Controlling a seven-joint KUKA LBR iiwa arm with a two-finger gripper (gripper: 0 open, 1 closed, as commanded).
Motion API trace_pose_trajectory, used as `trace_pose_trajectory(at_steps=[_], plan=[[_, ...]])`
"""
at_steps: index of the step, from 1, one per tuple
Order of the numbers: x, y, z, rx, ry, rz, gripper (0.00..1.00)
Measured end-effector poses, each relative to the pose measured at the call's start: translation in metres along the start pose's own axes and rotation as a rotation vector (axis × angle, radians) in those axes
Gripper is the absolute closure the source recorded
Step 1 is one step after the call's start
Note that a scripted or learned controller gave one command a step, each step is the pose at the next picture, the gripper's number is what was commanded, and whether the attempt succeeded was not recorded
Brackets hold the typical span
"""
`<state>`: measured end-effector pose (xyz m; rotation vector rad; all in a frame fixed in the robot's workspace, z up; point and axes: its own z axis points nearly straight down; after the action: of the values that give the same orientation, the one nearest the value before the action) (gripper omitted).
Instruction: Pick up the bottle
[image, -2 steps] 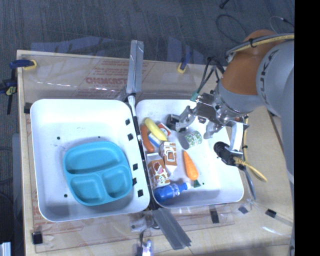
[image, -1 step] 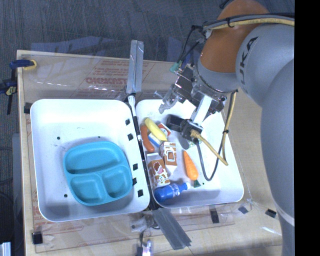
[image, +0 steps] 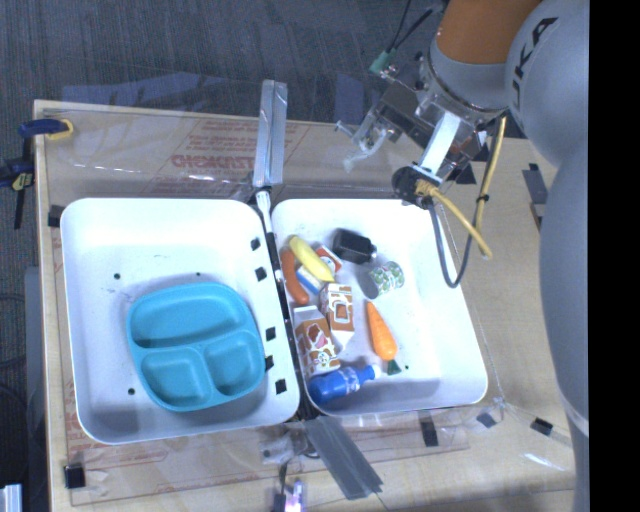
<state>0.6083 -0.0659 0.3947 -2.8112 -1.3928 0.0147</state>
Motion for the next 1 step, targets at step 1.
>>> trace_pose_trajectory(at_steps=[1], plan=[[-0.002,-0.002,0.1288,0.002,-0.001,-0.115,0.0]])
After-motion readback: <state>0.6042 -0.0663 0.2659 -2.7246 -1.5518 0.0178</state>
